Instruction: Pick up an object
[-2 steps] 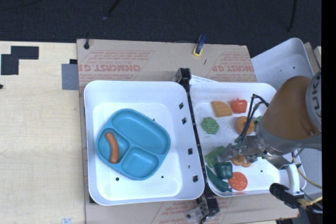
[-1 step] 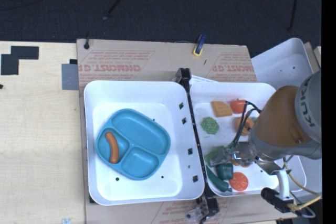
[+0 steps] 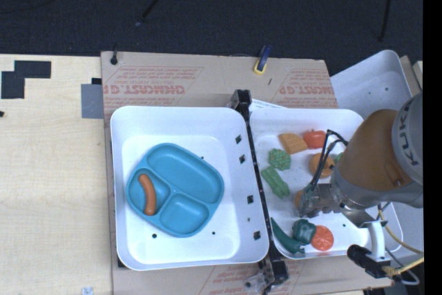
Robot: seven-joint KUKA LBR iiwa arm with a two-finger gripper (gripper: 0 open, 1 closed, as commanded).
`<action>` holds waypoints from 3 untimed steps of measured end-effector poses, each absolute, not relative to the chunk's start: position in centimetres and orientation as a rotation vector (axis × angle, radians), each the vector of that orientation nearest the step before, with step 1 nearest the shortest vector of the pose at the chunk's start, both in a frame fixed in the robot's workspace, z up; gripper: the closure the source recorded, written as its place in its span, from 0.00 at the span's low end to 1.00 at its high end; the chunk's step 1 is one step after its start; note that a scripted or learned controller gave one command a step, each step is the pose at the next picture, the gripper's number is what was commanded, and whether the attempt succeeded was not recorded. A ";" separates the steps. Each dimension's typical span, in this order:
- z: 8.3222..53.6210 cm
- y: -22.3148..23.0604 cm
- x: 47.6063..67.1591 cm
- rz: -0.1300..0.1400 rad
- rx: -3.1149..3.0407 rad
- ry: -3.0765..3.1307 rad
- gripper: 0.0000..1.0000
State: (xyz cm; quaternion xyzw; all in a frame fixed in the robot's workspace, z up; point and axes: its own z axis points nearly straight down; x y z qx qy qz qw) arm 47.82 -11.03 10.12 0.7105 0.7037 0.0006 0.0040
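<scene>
**Hand low in the right bin, grip unreadable**

Your arm (image 3: 376,155) reaches in from the right and hangs over the right bin (image 3: 345,117), with the hand (image 3: 312,204) down among the toy foods near the bin's front half. You cannot tell from here whether the hand is spread or pressed together; the dark wrist and cables cover it, so nothing can be called held.

The likely targets sit close around it: a small orange piece (image 3: 300,198) just beside the hand, partly hidden, and a long green vegetable (image 3: 275,182) just to its left. The hand sits low probably because it is working a pick among these.

Count in the right bin: two green pieces, the long one and a leafy one (image 3: 280,159); one teal piece (image 3: 295,234) by the front wall; two red pieces (image 3: 322,238) (image 3: 314,138); about three orange pieces, some half covered.

The left bin (image 3: 138,124) holds one blue divided plate (image 3: 186,179) with one sausage (image 3: 148,193) in a compartment, well apart from the hand.
</scene>
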 end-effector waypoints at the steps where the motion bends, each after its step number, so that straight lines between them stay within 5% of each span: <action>1: 14.3 -11.1 47.8 0.000 2.223 2.220 1.00; 3: 23.0 -11.3 47.6 0.002 2.220 2.220 1.00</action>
